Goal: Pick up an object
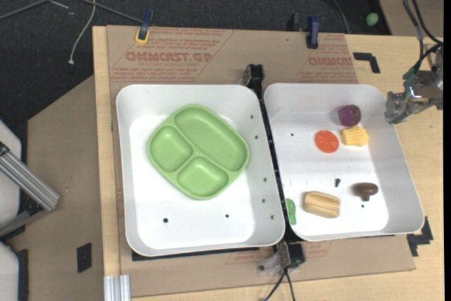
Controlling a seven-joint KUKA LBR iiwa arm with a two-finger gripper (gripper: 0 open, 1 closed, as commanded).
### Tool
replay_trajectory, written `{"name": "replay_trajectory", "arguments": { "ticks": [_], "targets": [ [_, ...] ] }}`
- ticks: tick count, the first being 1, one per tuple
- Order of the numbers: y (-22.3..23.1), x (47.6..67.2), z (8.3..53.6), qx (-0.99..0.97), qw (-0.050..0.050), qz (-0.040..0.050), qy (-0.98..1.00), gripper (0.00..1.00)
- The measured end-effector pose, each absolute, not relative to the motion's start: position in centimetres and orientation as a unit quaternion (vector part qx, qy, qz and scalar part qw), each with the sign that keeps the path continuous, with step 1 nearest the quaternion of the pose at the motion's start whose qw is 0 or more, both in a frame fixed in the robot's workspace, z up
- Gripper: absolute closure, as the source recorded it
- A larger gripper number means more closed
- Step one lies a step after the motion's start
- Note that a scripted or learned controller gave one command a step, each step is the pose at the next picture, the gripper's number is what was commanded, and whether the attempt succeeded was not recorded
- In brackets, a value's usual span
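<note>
The arm barely reaches in from the right, and its metal gripper (399, 108) hangs just outside the right bin's (303, 99) far right rim, low and over the bench. Whether that tool is wide or narrow, I cannot tell from here. Nothing is in its grasp. Inside the right bin: a round purple object (349, 114) near the gripper, a yellow ridged piece (355, 137) touching it, an orange disc (326, 142), a tan bread-shaped piece (322, 204), a brown mushroom-shaped item (365, 189). The left bin (141, 208) carries a green sectioned plate (199, 151).
</note>
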State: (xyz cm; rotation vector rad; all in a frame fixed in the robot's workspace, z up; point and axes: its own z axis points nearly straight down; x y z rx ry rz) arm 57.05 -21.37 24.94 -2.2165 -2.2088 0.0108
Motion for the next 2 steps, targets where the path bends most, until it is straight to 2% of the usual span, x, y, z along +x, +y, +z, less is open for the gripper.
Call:
{"name": "replay_trajectory", "arguments": {
  "ticks": [1,2],
  "targets": [
    [-21.3,57.3,25.7,-0.707,0.0,0.0,-0.707,0.0],
    [-22.2,57.0,20.1,-0.707,0.002,0.001,-0.707,0.0]
  ]
}}
